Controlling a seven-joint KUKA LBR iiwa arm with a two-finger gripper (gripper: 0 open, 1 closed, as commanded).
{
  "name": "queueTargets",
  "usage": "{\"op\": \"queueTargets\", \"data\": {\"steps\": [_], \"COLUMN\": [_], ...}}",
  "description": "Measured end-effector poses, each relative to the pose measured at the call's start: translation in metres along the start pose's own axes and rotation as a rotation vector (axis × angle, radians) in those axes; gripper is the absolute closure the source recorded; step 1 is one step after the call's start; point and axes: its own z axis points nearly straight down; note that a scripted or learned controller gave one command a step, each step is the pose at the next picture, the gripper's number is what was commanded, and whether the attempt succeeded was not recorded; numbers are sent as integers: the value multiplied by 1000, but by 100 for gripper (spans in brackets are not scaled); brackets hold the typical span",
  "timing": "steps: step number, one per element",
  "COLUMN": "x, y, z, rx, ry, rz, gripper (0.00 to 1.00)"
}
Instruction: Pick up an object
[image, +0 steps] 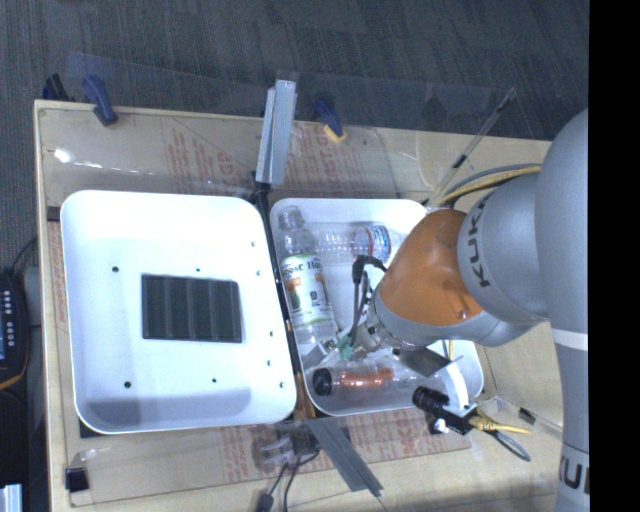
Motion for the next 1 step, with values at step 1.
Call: {"op": "queueTargets", "data": {"steps": [1], "x": [-6], "y": [38], "z": [-1], "rx": [0], "ry": [-4], "rz": [191], "gripper": [0]}}
